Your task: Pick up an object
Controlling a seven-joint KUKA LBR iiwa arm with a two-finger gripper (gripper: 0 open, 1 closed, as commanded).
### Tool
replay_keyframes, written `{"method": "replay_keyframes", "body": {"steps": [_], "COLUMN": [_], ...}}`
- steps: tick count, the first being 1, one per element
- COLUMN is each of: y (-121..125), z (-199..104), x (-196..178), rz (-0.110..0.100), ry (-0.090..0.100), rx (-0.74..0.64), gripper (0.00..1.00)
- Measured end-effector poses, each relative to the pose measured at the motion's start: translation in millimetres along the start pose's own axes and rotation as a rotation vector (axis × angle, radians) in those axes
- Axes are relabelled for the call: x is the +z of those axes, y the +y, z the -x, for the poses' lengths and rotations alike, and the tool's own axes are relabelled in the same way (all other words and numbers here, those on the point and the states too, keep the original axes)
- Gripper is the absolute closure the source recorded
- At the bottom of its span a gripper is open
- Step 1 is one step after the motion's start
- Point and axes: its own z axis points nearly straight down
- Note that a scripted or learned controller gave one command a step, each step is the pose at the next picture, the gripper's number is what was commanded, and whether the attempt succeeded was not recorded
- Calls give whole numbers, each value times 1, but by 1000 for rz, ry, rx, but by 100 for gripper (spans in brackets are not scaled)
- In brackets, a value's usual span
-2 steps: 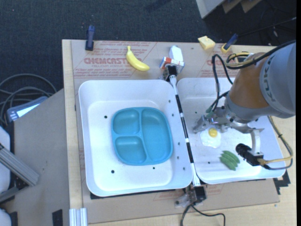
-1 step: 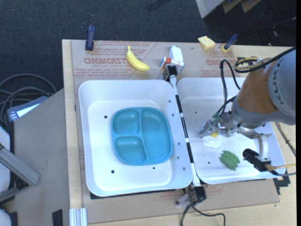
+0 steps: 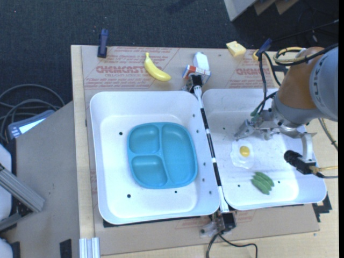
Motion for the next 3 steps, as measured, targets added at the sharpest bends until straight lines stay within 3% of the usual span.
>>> {"method": "replay_keyframes", "body": {"steps": [1,2,3], "y": [-37,-34,-29], "z": [-27,-26,1], "x": [3,-10,-52], "rz": [-3,6,1], "ry": [2,-2,-1], "rx": [0,2,1], "gripper": [0,100,100]}}
